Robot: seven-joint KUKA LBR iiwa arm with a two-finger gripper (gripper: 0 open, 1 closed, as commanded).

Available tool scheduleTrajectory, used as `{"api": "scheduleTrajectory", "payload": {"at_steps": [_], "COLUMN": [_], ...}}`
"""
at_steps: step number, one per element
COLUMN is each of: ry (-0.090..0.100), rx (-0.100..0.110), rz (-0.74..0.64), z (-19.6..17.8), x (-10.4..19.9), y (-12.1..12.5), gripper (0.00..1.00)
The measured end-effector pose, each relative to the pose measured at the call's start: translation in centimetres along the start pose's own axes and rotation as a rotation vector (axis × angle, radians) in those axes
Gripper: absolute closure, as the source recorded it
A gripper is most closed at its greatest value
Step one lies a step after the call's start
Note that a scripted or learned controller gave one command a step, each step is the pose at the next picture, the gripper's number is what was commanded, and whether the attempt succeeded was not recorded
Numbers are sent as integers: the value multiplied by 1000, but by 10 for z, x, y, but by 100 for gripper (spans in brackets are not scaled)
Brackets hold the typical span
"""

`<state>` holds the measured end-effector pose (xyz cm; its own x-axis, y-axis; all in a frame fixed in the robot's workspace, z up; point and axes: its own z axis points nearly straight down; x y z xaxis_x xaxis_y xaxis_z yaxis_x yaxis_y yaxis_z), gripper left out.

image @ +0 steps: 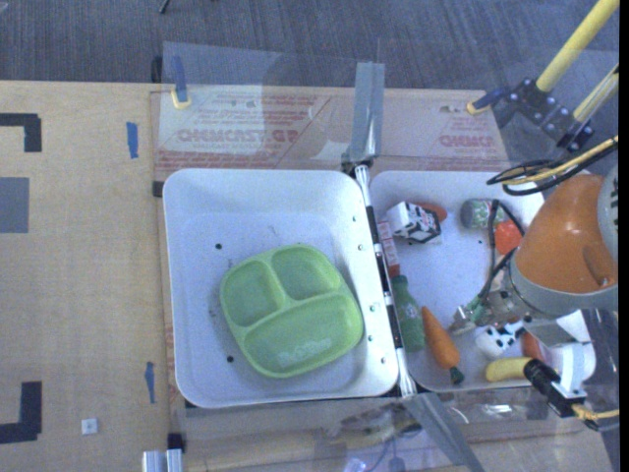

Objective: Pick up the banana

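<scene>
The yellow banana [506, 369] lies near the front right corner of the right bin [439, 264], partly under the arm's wrist. My gripper [476, 314] hangs low over the right bin, just up and left of the banana, between an orange carrot [440, 334] and a small black-and-white toy [499, 338]. Nothing can be seen held in it. The grey arm with its orange band [562, 241] covers the bin's right side.
The right bin also holds a green bottle [408, 315] along its left wall, a white and black toy [413, 221], a green ball [477, 212] and an orange-red piece [506, 236]. A green divided plate [292, 309] lies in the left bin [197, 214].
</scene>
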<state>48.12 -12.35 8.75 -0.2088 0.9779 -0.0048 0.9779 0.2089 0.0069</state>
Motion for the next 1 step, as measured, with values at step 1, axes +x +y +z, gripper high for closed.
{"api": "scheduleTrajectory", "payload": {"at_steps": [1], "ry": [0], "rx": [-3], "rz": [-105], "z": [0], "x": [-58], "y": [-11], "gripper": [100]}}
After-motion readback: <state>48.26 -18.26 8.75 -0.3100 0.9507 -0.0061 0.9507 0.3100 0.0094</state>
